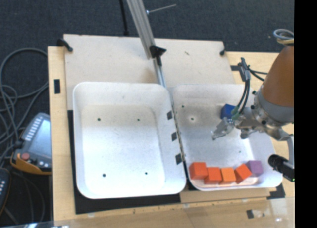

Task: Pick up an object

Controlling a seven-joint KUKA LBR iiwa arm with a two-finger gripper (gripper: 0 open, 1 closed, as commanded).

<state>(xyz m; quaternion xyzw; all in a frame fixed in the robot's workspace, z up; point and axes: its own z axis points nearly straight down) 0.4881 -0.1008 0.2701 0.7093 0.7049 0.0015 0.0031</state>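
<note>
The gripper (221,130) is hovering beside the blue block (228,111) in the right bin (198,93), finger state impossible to tell, and is risking nudging the block away.

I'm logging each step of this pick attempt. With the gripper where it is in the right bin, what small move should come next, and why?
Probably a short shift toward the blue block, then down. The gripper sits in the right bin just in front of that block, with nothing seen between its fingers. The orange blocks and the purple block lie farther off, along the bin's near wall.
</note>
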